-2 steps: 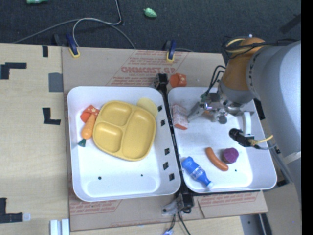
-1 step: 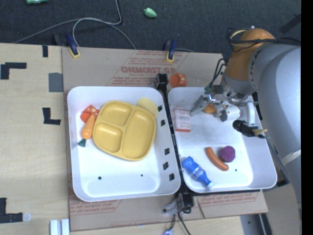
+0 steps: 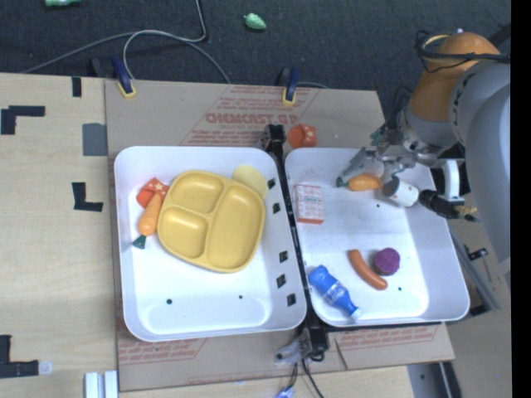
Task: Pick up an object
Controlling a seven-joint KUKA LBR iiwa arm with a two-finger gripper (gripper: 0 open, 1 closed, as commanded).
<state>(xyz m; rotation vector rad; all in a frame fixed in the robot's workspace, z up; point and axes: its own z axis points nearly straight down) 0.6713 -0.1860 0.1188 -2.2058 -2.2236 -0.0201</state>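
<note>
The yellow divided plastic plate hides most of a pale yellow round piece and part of the orange toy carrot beside it.

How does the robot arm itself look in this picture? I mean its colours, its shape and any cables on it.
The arm is thick and rounded, in smooth grey, with an orange band above the wrist. The gripper is small, made of dark and metallic grey parts. A white cylindrical part and black parts sit beside the wrist. I cannot make out any cables on it.
</note>
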